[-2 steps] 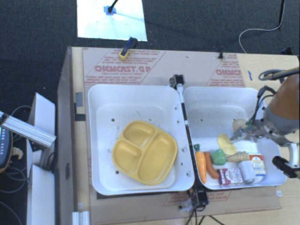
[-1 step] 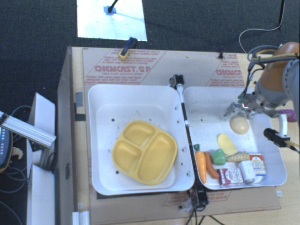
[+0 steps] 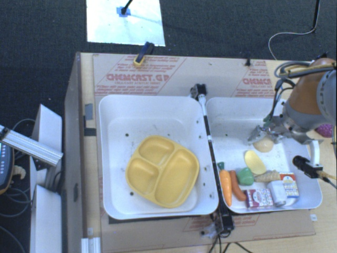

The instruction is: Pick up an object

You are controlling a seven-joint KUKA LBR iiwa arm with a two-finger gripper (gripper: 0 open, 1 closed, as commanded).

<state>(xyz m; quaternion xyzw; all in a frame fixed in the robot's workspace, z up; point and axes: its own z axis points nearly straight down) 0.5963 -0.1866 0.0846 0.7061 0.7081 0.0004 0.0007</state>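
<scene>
The claw sits low in the right bin, in the right middle of the frame, right at a pale round thing, perhaps a small potato. The potato lies just below the claw's tips in the picture, touching or very nearly so. Whether the tips are apart or pressed on it I cannot tell; metal and potato blur together there.

That closeness is what the next move turns on: the potato is the nearest object, directly under the claw, so a straight descent and squeeze looks enough. Just below it, toward the lower right, lies a yellow slice, then a green piece, two carrots and small cartons along the bin's lower wall. The left bin holds a yellow divided plate.
</scene>
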